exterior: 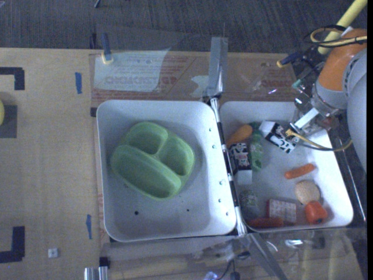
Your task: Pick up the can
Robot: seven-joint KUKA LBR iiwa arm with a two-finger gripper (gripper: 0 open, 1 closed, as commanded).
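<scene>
- The can (249, 203), a small greyish cylinder, is seen in the right bin (344, 200), close against the bin's left wall and toward its near edge.
- The gripper (278, 137) is pictured low over the same bin, up and to the right of the can and well apart from it; whether it is open or closed cannot be told, and nothing is seen held in it.
- The arm (341, 69), with its orange band, is seen farther up and right of the can, reaching in from the right.
- A black-and-white carton (240, 155) is placed straight above the can in the view, by the same wall.
- A red box (281, 209) is laid just right of the can.
- A carrot (300, 171) is seen right of the can and slightly higher, apart from it.
- A green plate (152, 159) is set left of the can, in the left bin (108, 174).
</scene>
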